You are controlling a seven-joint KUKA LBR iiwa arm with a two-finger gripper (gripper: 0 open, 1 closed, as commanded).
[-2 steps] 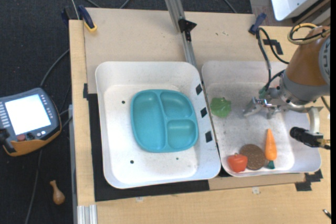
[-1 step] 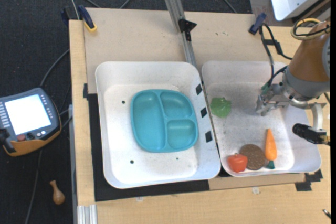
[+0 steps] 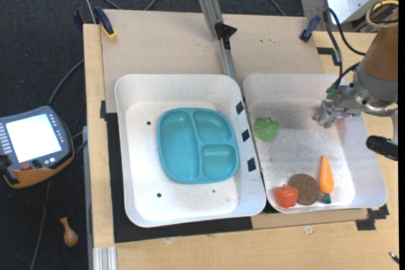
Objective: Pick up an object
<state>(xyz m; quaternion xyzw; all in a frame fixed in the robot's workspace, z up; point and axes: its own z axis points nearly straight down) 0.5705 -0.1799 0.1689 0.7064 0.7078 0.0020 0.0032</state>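
Note:
My gripper (image 3: 328, 114) hangs low over the upper right part of the right bin (image 3: 297, 104), below the orange band of the arm. A green leafy piece (image 3: 266, 129) lies at that bin's left side, well left of the gripper. Near the bin's front edge lie an orange carrot (image 3: 326, 175), a brown round disc (image 3: 306, 188) and a red tomato-like piece (image 3: 286, 196). A small teal piece (image 3: 326, 198) peeks out beside the disc. All of these sit apart from the gripper.
The left bin (image 3: 136, 136) holds a blue divided plate (image 3: 197, 144). A grey metal pole (image 3: 215, 16) slants down to the gap between the bins. A teach pendant (image 3: 31, 145) lies off the bench at the left. Cables hang by the arm (image 3: 380, 66).

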